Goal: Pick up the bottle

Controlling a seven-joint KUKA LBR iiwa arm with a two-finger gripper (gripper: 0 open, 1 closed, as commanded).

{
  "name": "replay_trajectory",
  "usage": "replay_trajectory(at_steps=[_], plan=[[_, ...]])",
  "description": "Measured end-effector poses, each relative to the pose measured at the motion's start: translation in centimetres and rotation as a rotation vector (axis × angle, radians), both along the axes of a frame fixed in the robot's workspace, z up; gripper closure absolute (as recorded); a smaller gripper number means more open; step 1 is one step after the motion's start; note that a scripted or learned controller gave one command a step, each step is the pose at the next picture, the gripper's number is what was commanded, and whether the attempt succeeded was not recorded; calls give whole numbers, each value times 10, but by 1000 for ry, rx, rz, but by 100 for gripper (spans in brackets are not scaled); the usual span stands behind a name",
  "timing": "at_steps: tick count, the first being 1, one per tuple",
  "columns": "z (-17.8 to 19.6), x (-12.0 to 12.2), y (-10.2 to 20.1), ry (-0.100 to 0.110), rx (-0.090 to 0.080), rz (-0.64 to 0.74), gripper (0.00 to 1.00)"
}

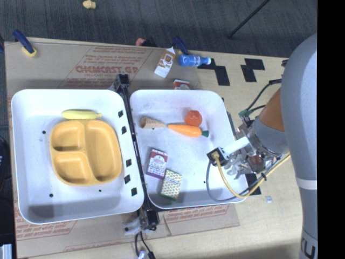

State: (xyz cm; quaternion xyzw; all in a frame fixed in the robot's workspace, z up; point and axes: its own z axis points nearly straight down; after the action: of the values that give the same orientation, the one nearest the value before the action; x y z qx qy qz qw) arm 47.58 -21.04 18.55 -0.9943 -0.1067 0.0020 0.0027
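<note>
A small blue bottle lies on its side on the cardboard behind the right bin, outside both bins. My gripper hangs over the right bin's right rim, far in front of the bottle and to its right. A yellow cable loops below the gripper. I see nothing held in it. The grey arm with its orange band comes in from the right edge.
The right bin holds a carrot, a red tomato, a tan piece and two small boxes. In the left bin lie a yellow divided plate and a banana. A small carton lies beside the bottle.
</note>
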Motion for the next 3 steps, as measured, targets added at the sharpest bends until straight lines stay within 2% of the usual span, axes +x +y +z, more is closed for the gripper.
replay_trajectory(at_steps=[1,2,3], plan=[[1,0,0,0,3,194,100],[-23,0,0,2,3,-6,100],[-7,0,0,-2,0,15,100]])
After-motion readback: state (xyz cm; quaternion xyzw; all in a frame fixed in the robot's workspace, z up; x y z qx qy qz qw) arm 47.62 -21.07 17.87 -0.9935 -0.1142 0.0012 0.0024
